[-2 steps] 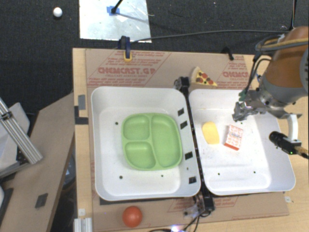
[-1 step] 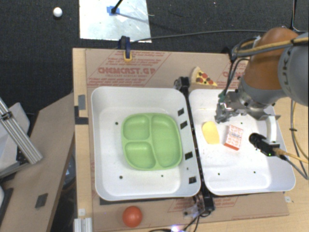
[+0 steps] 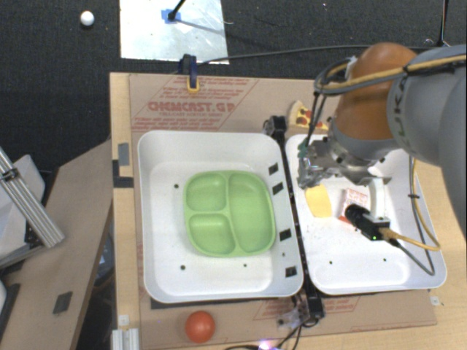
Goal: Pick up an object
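Fingers' (image 3: 312, 172) state cannot be told; yellow block (image 3: 318, 202) lies just below them.

Light is even and fairly bright across the middle of the frame, falling from above. The two white bins (image 3: 219, 148) come close to washing out, and the right one loses surface detail in the glare. A shiny sheet (image 3: 146, 28) at upper left reflects light in pale patches. The dark floor around the table (image 3: 131, 108) swallows detail. The arm (image 3: 394, 108) at right looks slightly soft, perhaps motion blur, and throws a faint shadow beneath itself. The green tray (image 3: 230, 212) reads crisp. Overall resolution is low and a little grainy.
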